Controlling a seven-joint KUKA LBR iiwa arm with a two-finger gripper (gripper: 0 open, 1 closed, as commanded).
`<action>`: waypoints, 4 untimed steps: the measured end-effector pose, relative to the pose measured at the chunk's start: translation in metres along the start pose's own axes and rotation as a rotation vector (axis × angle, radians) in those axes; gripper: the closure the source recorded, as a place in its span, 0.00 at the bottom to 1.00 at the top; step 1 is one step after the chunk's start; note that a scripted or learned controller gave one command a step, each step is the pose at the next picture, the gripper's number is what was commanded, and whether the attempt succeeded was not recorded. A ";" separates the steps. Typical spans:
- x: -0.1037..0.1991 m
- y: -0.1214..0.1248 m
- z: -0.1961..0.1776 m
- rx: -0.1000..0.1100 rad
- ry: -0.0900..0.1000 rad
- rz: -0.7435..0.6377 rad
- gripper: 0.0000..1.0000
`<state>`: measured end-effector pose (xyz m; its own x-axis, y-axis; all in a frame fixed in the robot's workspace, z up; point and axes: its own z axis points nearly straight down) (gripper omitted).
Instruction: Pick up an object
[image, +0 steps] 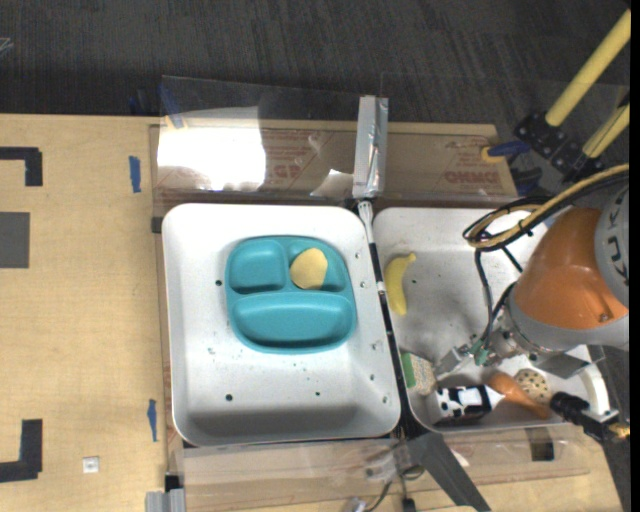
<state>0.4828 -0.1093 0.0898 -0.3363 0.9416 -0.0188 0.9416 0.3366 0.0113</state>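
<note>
- Two white bins are set side by side: the left bin (190, 330) carries a teal divided tray (290, 320), and a yellow rounded piece (309, 267) is seated in the tray's compartment at about 1 o'clock, walled in there so that it is kept from rolling
- The loose candidates for picking are gathered in the right bin (440, 235), which is presumably why the arm (565, 280) is brought in over that bin from 3 o'clock
- A banana (398, 282) is laid flat near the right bin's wall at 9 o'clock; its long axis is seen running roughly from 12 to 6 o'clock, slightly bowed, with the upper end curled toward 1 o'clock
- A small black-and-white item (462, 401) is lodged low in the bin at about 6 o'clock, with its long axis lying about 9 to 3 o'clock; what it is cannot be told
- An orange carrot-like piece (515, 389) lies just beside it at 3 o'clock, angled from 10 to 4 o'clock, next to a tan speckled disc (533, 380)
- The gripper (478, 352) is hung low, just above the black-and-white item and well apart from the banana; that item is judged the likely target
- Whether the claw is apart or together cannot be told, and nothing is seen held in it
</note>
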 end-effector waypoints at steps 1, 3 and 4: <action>-0.051 0.067 0.003 0.000 0.014 -0.402 0.00; -0.080 -0.015 0.004 0.008 0.010 0.267 0.00; -0.028 -0.011 -0.066 0.005 0.016 -0.194 0.00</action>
<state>0.4810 -0.1379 0.1559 -0.5114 0.8593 -0.0040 0.8593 0.5114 0.0044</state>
